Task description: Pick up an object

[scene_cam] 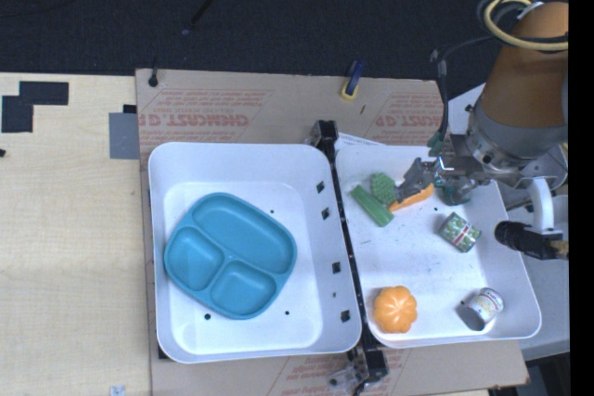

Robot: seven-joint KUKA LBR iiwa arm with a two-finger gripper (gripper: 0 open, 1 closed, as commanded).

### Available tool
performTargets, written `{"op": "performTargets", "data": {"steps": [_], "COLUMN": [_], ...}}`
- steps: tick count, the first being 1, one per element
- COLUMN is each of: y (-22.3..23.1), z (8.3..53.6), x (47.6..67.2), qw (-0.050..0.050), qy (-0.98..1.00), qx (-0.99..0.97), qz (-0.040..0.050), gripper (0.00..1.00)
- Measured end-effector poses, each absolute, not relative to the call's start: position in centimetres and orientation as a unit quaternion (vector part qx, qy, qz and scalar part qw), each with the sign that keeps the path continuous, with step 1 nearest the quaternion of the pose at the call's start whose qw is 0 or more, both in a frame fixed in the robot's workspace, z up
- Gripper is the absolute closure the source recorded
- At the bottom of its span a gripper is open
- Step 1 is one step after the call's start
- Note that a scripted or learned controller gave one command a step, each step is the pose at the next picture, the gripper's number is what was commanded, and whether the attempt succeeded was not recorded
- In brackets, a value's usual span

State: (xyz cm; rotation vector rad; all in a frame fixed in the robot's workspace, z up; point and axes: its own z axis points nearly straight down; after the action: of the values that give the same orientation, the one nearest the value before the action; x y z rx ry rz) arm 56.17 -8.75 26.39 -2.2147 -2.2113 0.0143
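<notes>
Orange plastic carrot (414,197) beside the gripper (429,173), grip state unclear, could slip toward the green ridged block (375,198).

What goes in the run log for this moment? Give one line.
pincer over right bin, at green block and orange stick | grasp unconfirmed | pumpkin, two cans untouched | blue plate in left bin

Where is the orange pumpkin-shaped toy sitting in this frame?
The orange pumpkin toy lies in the right bin, near its front-left corner, close to the divider between the bins. The small can lies to its right.
</notes>
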Motion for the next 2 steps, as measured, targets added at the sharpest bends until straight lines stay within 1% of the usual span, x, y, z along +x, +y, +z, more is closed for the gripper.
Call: {"op": "performTargets", "data": {"steps": [1, 2], "y": [-8.8, -8.1], "z": [27.0, 22.4], "x": [56.4, 56.3], "qw": [0.002, 0.003], "qy": [-0.707, -0.707], "qx": [-0.707, -0.707], "qz": [0.0012, 0.0023], "gripper": [0.00, 0.00]}}
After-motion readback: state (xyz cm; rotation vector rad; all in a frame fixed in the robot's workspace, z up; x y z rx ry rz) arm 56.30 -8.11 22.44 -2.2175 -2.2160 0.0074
